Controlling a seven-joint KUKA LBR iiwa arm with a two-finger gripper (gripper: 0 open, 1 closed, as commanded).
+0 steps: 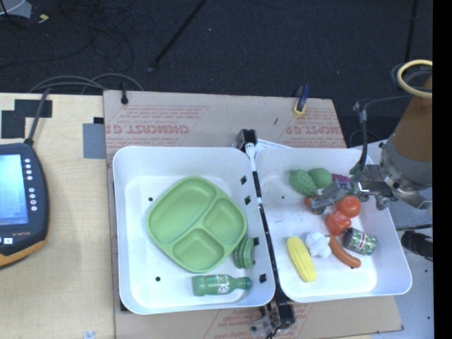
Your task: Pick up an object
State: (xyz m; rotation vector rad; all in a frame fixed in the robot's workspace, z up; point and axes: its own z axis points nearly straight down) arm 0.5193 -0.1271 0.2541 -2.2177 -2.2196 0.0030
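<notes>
My gripper hangs low over the right bin, near its far right side, and its two grey fingers stand apart, open. A red tomato lies just below, between the fingers, but nothing is held. Close by are a red pepper, a small can, an orange sausage-like piece, a white garlic and a yellow corn cob. Two green vegetables lie at the bin's far side, left of the gripper.
The left bin holds a green divided plate, a green bottle lying on its side and a round green piece. A ridge separates the bins. A control tablet lies far left on the bench.
</notes>
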